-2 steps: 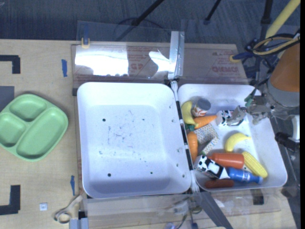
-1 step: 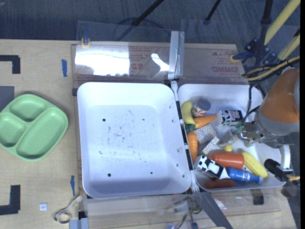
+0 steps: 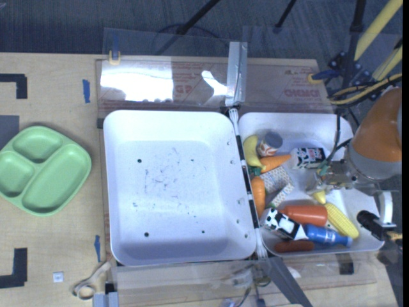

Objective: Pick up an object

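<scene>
The right bin [image 3: 291, 121] holds a heap of toy food. In it lie a yellow banana [image 3: 250, 149], two orange carrots [image 3: 276, 162] [image 3: 257, 194], a grey cup [image 3: 273, 138], a black-and-white carton [image 3: 308, 155], a red-orange bottle [image 3: 307, 213], a corn cob [image 3: 342, 219], a blue bottle [image 3: 327, 236] and a black-and-white cow toy [image 3: 281, 222]. My gripper [image 3: 331, 173] hangs over the bin's right half, just right of the carton and above the corn cob. The wrist and its cables hide its tips.
The left white bin [image 3: 172, 123] lies beside the right one, with a ridge between them. A green divided plate [image 3: 41, 168] rests on the bench at far left. Clear panels stand behind the bins. Stands and yellow cables crowd the back right.
</scene>
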